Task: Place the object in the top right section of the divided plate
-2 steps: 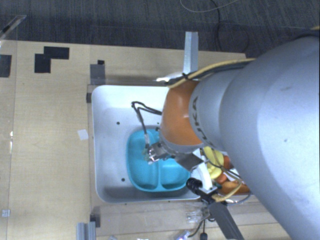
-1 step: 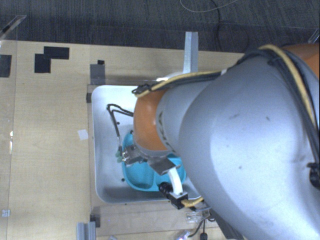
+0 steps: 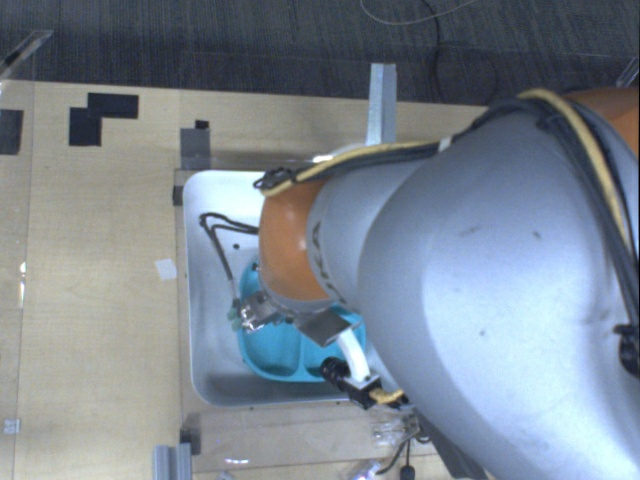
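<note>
1. Arm position. The grey arm (image 3: 480, 268) enters from the right of the frame and covers most of its right half. Its orange band (image 3: 285, 243) sits above the centre of the white bin (image 3: 205, 268).

2. Claw. The claw (image 3: 256, 313) is low over the bin, just left of the frame's centre, directly above the plate. The wrist hides most of it, so it cannot be told whether the claw is apart, together or clamped on anything.

3. Plate. The blue plate (image 3: 272, 356) lies flat in the lower middle of the bin, near the bin's bottom wall. Only its rounded lower-left edge is exposed. Its sections, its long axis and the way it points cannot be told. What lies on it cannot be told.

4. Surroundings. A thin black wire (image 3: 213, 226) loops over the bin's upper left part. The bin rests on the pale bench (image 3: 90, 298). Black marks (image 3: 100, 118) sit at the bench's upper left. A grey post (image 3: 382, 103) stands upright behind the bin.
</note>
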You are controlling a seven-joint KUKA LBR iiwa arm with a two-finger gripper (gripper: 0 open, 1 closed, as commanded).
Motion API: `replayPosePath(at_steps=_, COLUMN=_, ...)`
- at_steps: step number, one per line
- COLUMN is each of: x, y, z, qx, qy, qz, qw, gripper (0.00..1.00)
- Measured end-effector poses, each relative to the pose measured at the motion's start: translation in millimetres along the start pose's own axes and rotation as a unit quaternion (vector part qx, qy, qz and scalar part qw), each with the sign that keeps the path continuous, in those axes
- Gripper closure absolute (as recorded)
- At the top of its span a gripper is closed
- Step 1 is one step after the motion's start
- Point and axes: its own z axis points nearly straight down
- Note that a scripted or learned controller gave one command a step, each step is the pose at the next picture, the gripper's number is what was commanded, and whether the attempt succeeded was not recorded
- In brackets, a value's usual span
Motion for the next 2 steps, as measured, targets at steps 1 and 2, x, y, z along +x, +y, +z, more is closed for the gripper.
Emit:
replayPosePath(at_steps=1, x=-69.7, y=-15.6, z=-174.8, qx=0.009, qy=0.004, qz=-0.027, qw=0.9996, gripper=1.00)
replayPosePath(at_steps=2, x=-69.3, y=-15.6, z=-174.5, qx=0.010, qy=0.004, qz=-0.028, qw=0.9996, gripper=0.00)
